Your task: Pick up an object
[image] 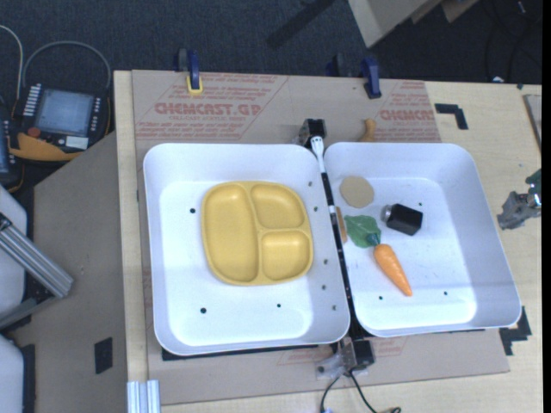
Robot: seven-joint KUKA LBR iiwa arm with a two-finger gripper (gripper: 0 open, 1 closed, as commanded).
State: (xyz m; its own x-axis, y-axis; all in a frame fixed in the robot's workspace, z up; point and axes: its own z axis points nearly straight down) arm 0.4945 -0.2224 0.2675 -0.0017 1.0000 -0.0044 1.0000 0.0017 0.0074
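Observation:
The right bin holds a small cluster near its left wall. An orange carrot lies at a slant, its green leafy top pointing up-left. A tan round disc sits behind them, and a small black block lies to the disc's lower right. A yellow divided plate rests in the left bin. My gripper is a small grey shape just outside the right bin's right rim, well away from all the objects.
The two bins meet along a central rim. They sit on a brown board held by blue clamps at the back. A screen device lies off the bench at far left.

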